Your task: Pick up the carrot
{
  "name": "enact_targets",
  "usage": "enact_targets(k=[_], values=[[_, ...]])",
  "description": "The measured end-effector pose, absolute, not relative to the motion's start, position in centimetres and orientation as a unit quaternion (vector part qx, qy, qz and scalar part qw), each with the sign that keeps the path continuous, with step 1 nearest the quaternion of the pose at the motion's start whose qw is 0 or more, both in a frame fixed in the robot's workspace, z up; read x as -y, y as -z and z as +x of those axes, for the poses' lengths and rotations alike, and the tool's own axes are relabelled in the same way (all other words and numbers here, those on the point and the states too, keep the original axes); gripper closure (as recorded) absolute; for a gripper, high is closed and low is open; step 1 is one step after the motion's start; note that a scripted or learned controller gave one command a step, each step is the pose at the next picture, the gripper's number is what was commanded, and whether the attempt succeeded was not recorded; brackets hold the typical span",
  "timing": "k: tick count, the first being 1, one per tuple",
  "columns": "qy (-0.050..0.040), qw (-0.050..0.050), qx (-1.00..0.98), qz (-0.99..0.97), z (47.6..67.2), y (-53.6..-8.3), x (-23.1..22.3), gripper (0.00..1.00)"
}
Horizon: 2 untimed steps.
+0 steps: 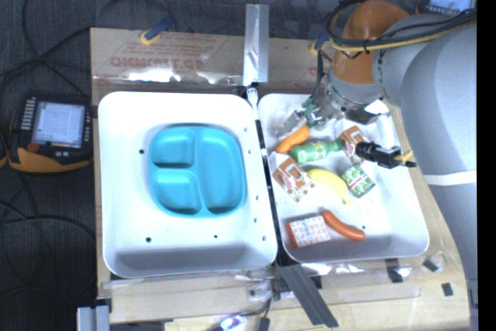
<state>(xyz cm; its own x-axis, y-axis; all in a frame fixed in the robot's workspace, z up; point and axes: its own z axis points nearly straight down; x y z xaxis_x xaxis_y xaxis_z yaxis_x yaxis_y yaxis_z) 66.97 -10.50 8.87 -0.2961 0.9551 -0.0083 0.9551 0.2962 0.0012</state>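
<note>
My pincer at the right bin's far left corner, just above the carrot, finger state impossible to tell

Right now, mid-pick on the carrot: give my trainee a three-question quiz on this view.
1. True or false: the carrot lies in the same bin as the blue tray.
2. Which lies nearest the carrot? A) green bottle B) sausage C) blue tray
3. Fill in: the gripper hovers at the carrot's upper ____ side in the camera view.

Key: 1 false, the carrot is in the right bin. 2 A. 3 right.
</note>
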Motion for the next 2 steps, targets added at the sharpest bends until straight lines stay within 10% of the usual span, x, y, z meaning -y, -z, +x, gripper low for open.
enact_targets(k=[1, 2], values=[[0.0079, -0.005, -0.902, 0.433, 66.5, -8.9, 12.1, 0.0], [-0.0021, 0.004, -0.854, 0.52, 61.0, -8.9, 14.2, 0.0]])
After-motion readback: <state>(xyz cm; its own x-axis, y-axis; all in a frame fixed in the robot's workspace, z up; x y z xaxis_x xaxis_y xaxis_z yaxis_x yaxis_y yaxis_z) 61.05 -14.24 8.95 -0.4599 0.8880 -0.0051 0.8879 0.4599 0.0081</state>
